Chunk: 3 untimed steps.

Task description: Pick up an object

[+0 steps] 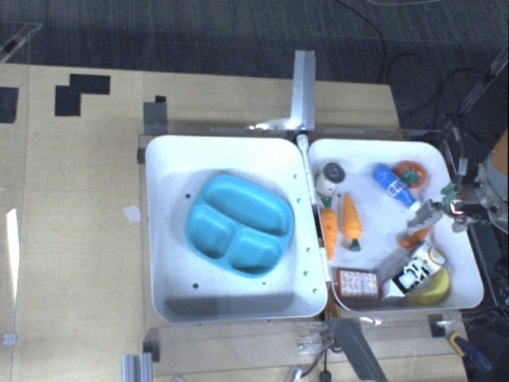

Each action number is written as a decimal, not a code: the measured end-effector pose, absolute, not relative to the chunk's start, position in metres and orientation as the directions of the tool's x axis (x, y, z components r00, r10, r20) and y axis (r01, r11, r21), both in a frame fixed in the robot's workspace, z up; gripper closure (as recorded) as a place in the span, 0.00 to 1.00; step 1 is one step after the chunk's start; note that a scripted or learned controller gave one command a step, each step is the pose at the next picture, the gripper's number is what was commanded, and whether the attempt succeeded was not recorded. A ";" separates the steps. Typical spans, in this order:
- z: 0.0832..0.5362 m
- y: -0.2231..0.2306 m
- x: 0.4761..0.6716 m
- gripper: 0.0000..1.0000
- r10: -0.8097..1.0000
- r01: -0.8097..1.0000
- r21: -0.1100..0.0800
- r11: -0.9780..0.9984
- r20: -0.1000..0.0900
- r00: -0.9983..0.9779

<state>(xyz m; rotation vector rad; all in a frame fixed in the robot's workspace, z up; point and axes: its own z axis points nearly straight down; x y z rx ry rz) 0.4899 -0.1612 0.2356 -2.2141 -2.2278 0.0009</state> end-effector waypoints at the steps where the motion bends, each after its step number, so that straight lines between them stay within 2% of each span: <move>1: 0.112 -0.166 0.501 0.00 1.000 1.000 0.002 -0.012 0.000 0.012; 2: 0.121 -0.165 0.502 1.00 1.000 1.000 0.002 -0.009 0.000 0.009; 3: 0.243 -0.128 0.521 1.00 0.996 0.996 0.002 -0.084 -0.001 0.084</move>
